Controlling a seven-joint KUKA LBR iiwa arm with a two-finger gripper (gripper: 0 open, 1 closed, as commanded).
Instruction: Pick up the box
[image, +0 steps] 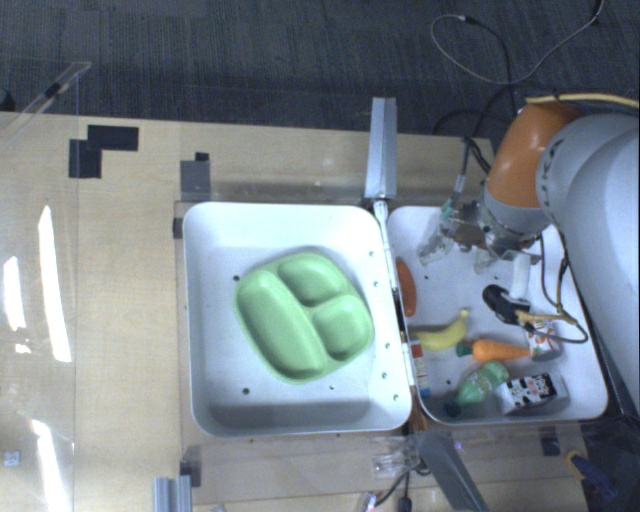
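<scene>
While the gripper (460, 252) hangs over the far part of the right bin (590, 405), its two fingers look spread w/ nothing between them. The box (530, 390), white w/ dark print, lies well apart from the gripper, toward the view's near edge & a bit to the arm's side, on the floor of the bin's near corner. Betw. gripper & box a carrot (498, 350) lies crosswise. A banana (445, 333) sits nearer the viewer than the gripper, slightly off to the side away from the arm. A green bottle (480, 382) lies just beside the box, on the side away from the arm; touching or not, can't tell. A red-orange obj. (404, 285) lies along the bin wall, on the gripper's side away from the arm. Further that way, in the left bin (200, 300), sits a green compartment tray (305, 315), well apart from the gripper.
</scene>
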